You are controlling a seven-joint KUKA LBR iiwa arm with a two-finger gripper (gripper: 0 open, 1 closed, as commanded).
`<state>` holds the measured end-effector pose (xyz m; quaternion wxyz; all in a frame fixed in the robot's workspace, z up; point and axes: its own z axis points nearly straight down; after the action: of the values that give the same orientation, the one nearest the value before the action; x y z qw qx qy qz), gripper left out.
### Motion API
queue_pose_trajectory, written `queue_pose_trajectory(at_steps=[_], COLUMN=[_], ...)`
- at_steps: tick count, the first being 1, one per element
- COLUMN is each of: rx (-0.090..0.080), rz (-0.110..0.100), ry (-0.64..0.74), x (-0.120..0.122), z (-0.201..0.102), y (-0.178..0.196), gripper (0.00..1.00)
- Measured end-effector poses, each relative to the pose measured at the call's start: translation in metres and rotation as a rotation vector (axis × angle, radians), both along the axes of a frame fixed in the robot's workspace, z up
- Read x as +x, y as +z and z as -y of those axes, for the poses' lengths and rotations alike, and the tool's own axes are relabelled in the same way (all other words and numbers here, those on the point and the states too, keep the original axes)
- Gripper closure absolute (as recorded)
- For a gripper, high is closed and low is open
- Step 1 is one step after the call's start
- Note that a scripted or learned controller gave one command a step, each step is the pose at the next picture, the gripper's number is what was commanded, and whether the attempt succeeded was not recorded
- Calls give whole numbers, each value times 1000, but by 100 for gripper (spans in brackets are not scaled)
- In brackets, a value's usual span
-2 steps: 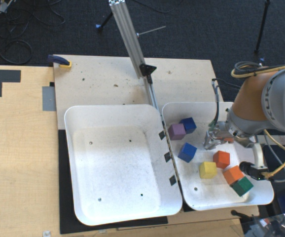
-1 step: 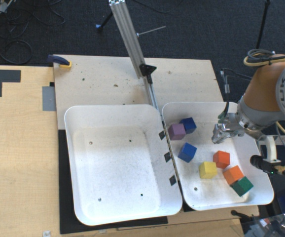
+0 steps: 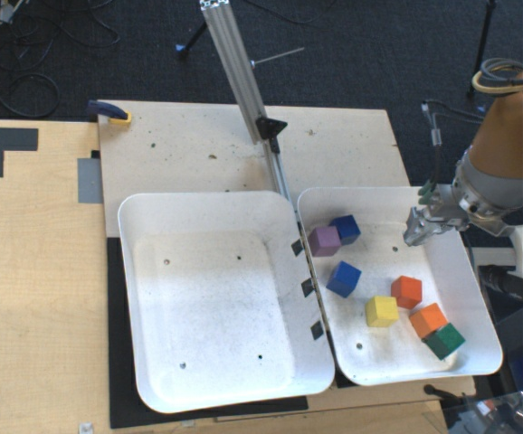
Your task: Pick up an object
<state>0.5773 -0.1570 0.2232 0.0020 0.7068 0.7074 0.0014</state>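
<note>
The arm (image 3: pixel 497 156) comes in from the right edge of the frame, and its gripper (image 3: pixel 418 229) hangs over the upper right part of the right bin (image 3: pixel 483 337). I cannot tell how the gripper is set, and nothing is seen in it.

All the blocks lie in the right bin. A purple block (image 3: pixel 324 239) and a blue block (image 3: pixel 346 229) touch each other in the upper left part of this bin, to the left of the gripper. A second blue block (image 3: pixel 343 278) lies a little lower, near the wall between the bins. Lower in the bin is a yellow block (image 3: pixel 381 311), and just beside it, up and to the right, a red block (image 3: pixel 406 290). An orange block (image 3: pixel 428 318) and a green block (image 3: pixel 444 340) touch each other in the lower right corner.

The left bin (image 3: pixel 144 242) takes the centre of the frame. A metal rail (image 3: pixel 234 57) rises at a slant from between the bins to the top of the frame.
</note>
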Motion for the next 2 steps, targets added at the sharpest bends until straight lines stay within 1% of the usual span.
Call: queue_pose_trajectory(at_steps=[1,2], rx=[1,3], rz=[-4,-8], ry=[0,3], x=[0,9], z=[1,-51], y=[16,5], gripper=[100,100])
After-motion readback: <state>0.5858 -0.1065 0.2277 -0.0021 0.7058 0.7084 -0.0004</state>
